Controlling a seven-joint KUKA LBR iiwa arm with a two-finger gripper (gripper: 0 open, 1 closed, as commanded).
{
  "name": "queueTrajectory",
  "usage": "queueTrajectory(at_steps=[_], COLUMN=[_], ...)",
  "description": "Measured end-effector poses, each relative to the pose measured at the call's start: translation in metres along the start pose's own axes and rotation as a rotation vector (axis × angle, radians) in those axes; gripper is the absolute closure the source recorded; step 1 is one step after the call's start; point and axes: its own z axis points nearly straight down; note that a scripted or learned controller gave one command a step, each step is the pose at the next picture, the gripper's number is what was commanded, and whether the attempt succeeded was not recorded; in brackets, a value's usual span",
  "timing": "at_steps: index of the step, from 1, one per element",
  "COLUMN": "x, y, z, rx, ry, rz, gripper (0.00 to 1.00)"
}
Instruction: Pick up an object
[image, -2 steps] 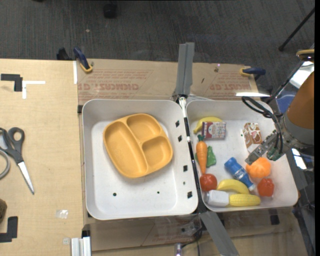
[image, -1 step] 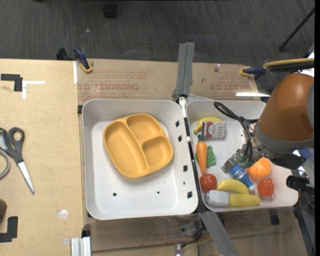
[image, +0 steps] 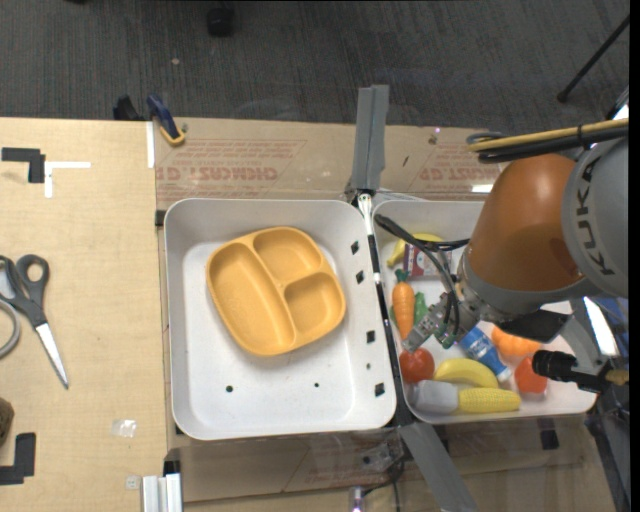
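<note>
Over the right-hand bin (image: 590, 405), the grey arm with its orange band (image: 525, 235) reaches down among a heap of toy foods, its claw (image: 440, 322) lowered to a spot between the carrot (image: 402, 308) and the small blue bottle (image: 484, 350). Whether the claw is spread or pressed together cannot be told, since the wrist hides most of it and what shows is a small dark tangle. No object is seen held in it. Candidate objects lie close around: a red tomato (image: 416, 363) just below the claw, a yellow banana (image: 466, 372) beside it, a corn cob (image: 488, 400) along the near wall, and a grey piece (image: 435, 396) touching the cob's left end (the orange item (image: 515, 343) under the wrist is too hidden to name). The left-hand bin (image: 190, 330) holds a yellow divided plate (image: 275, 290) lying flat, well apart from the arm. Scissors (image: 38, 310) rest on the tabletop (image: 80, 240) to the left.

Step in hand, by judgement: descent toward a grasp, not yet a lift. The next move probably calls for closing on one item alone, the carrot or the tomato being nearest, then rising straight up so that crowded neighbours are not dragged along.
</note>
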Motion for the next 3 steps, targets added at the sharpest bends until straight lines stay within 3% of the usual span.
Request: queueTrajectory(at_steps=[1, 2, 3], x=[-0.115, -0.096, -0.148], y=[-0.012, -0.044, -0.06], z=[0.019, 0.099, 0.098], rx=[-0.001, -0.001, -0.003], ry=[-0.002, -0.001, -0.004], rz=[-0.173, -0.441, -0.203], gripper=[1.0, 1.0, 1.0])
